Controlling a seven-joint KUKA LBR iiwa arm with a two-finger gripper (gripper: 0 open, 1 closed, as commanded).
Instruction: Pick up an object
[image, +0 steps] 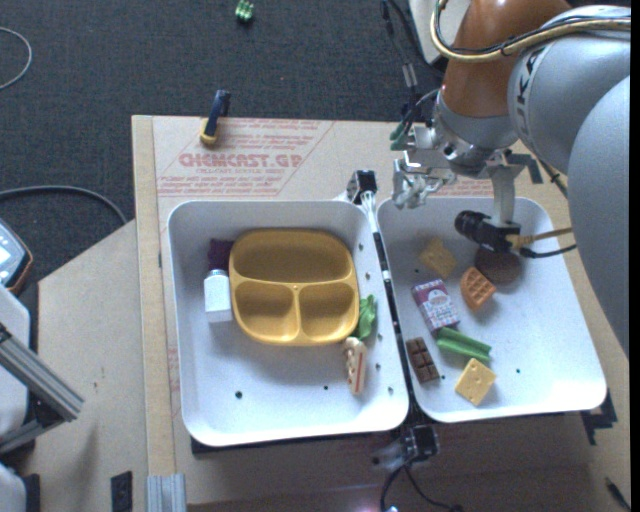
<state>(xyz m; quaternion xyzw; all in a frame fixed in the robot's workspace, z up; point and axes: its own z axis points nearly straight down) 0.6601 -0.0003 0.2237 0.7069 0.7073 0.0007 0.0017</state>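
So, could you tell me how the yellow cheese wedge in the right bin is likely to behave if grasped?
The cheese wedge looks like a stiff plastic toy, so probably light and rigid. It lies flat, so it likely won't roll, though its low profile may let fingers slip off. The green beans lie close beside it and might get nudged.

We see a robot lab: two white bins (190, 330) of toy food on a cardboard-covered worktop (260, 160), cables (60, 195) at nine o'clock.

arm in from upper right | wrist bent down | fingers (411, 190) apart, nothing between
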